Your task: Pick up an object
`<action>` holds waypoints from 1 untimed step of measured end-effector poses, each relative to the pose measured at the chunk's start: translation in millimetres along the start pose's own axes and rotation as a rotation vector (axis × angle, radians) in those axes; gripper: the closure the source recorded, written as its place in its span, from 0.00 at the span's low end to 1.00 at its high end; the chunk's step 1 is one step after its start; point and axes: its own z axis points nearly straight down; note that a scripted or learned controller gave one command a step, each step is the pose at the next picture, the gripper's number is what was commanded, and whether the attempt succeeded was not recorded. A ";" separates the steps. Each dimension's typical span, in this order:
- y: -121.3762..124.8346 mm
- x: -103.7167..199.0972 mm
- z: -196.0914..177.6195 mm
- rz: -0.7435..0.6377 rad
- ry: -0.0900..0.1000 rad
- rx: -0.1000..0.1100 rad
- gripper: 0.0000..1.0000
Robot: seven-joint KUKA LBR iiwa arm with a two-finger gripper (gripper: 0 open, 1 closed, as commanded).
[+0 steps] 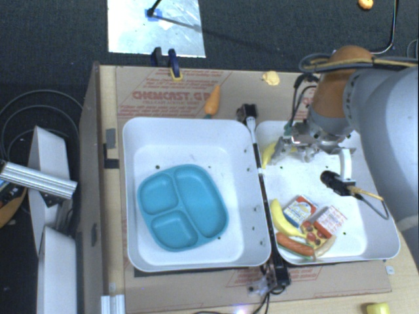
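My gripper (296, 148) hangs low over the far left part of the right bin (376, 241), just right of a small yellow piece (268, 153) that lies against the bin's left wall. Nothing can be made out between the gripper's tips. Toward the near side of the same bin lie a yellow banana (282, 218), a red sausage (294, 244) and two small printed packets (300, 209) (327, 222), clustered together. A blue divided plate (182, 206) rests in the left bin (196, 133).
On the bench behind the bins lie an orange carrot-like piece (213, 101) and a small yellow lump (271, 78). The grey arm (386, 110) covers the right bin's far right corner. A wall (258, 175) separates the two bins.
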 end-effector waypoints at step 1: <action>11.1 -7.0 1.3 0.004 -0.001 0.007 0.00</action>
